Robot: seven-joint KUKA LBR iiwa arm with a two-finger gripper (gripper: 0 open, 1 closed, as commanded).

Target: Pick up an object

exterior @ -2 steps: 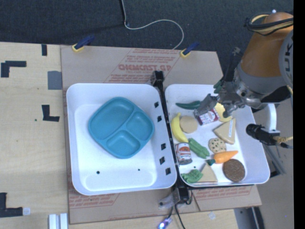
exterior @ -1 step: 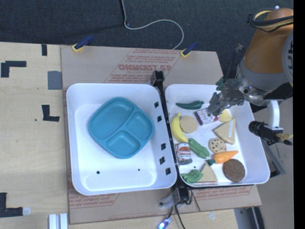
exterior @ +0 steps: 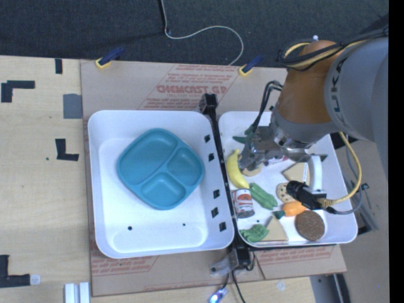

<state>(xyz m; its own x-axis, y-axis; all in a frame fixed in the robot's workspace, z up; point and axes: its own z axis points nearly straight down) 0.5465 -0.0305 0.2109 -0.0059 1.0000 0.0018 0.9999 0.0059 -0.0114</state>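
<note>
End effector (exterior: 252,160) low in right bin (exterior: 338,232), just beside banana (exterior: 237,171); finger opening cannot be told, nothing seen held. Judged at approach step. Next: centre over banana, close, lift clear of can (exterior: 243,202).

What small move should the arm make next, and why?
Probably a short descent straight down. The gripper hangs low in the right bin, beside the banana, with nothing seen between its jaws. The left bin holds just the blue plate, so the pickable things lie under the arm.
</note>
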